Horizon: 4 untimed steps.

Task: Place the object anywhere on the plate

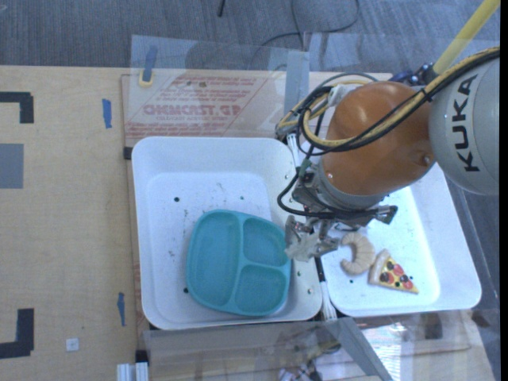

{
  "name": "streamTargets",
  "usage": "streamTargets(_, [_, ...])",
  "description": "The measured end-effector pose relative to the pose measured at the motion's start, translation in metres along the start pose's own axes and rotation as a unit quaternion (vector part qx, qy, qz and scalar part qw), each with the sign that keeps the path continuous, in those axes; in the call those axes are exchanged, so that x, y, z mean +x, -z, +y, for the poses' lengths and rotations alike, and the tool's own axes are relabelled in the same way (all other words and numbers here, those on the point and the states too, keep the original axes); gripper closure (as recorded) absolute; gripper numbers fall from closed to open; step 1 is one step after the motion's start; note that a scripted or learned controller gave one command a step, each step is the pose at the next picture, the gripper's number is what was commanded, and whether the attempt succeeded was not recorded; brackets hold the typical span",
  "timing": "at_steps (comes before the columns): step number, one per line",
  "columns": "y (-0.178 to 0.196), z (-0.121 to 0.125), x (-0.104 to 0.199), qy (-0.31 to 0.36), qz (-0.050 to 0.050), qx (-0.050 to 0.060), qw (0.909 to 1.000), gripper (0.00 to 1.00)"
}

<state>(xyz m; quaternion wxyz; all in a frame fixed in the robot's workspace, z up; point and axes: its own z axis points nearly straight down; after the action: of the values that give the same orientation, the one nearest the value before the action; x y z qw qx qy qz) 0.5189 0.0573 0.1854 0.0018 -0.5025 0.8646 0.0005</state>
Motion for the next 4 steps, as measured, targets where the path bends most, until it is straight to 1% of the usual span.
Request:
streamTargets(1, [-0.02, 0.04, -0.029, 0.02, 0.0, -0.001, 0.9998, 1.0])
streamTargets(2, [0.0, 0.003, 0.021, 0.095, -0.001, 0.001, 0.9955, 1.0])
streamTargets(3, [0.0, 0.037, -0.02, 0.161, -0.002, 0.001, 0.987, 1.0])
streamTargets(4, [-0.039, 0.041, -0.083, 0.209, -0.002, 0.0, 0.978, 1.0])
